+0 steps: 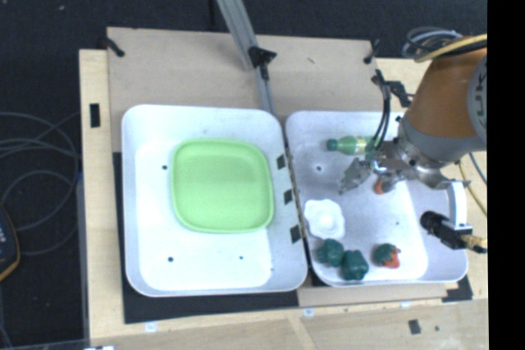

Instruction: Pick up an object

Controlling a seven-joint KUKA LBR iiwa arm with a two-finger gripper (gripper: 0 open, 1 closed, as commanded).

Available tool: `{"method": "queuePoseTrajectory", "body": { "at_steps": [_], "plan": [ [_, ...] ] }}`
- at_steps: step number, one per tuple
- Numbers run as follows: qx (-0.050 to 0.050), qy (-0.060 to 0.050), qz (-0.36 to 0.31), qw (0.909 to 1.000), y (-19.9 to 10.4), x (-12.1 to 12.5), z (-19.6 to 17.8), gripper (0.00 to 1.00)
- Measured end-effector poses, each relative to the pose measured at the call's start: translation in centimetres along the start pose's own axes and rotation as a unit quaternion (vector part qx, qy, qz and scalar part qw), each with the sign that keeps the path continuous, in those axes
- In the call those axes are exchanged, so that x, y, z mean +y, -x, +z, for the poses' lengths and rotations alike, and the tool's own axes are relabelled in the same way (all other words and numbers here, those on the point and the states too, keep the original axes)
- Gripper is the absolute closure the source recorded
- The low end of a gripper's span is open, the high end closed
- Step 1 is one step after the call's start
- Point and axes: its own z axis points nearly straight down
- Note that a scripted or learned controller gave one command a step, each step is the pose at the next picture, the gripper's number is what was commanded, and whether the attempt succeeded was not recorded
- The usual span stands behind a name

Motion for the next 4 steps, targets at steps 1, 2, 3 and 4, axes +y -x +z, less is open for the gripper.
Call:
{"method": "queuePoseTrajectory", "body": {
  "at_steps": [1,2,3,4],
  "plan": [
    [0.0,-0.001,0.0,1.0,-0.8,-0.2,5.9,0.0],
    [0.0,0.002,0.001,1.0,-0.7,-0.1,4.6,1.0],
    [0.0,0.004,0.0,1.0,-0.8,0.1,0.3,1.0],
    [0.0,0.003,0.0,1.0,-0.8,0.2,-2.3,1.0]
  ]
}}
